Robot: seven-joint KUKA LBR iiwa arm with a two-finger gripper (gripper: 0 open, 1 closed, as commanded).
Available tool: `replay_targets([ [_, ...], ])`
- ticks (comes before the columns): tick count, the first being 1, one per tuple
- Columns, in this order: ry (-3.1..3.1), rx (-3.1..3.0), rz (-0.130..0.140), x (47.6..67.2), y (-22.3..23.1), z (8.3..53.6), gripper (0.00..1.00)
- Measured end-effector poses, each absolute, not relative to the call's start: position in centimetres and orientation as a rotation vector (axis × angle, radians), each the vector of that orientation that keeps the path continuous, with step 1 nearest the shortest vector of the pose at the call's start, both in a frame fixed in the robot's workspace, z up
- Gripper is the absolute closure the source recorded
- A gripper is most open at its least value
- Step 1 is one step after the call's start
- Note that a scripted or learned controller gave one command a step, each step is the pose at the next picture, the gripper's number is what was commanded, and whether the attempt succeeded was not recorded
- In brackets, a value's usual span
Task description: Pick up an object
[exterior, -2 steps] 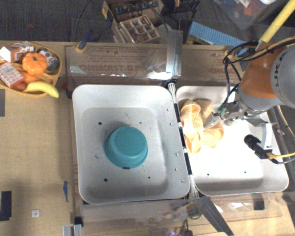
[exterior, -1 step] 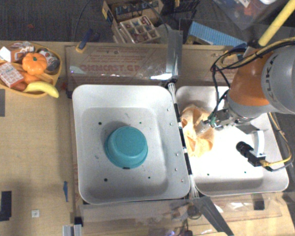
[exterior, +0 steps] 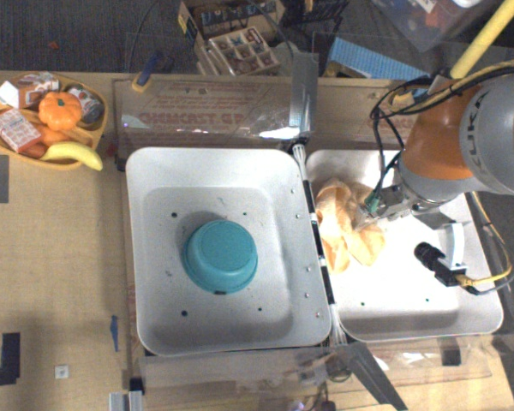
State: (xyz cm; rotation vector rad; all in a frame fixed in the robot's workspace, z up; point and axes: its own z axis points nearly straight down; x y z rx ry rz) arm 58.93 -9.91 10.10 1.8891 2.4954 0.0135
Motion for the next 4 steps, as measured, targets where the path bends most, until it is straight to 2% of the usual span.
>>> replay_targets([
  [1, 2.495, 1.889, 0.012, 58.9, -10.0, 10.1, 0.0],
  [2, 2.489, 1.891, 0.015, 59.0, -10.1, 11.2, 1.0],
  [3, 2.489, 1.89, 0.014, 59.0, -10.1, 11.2, 0.0],
  [4, 2.46, 1.94, 0.008, 59.1, -10.4, 9.1, 0.0],
])
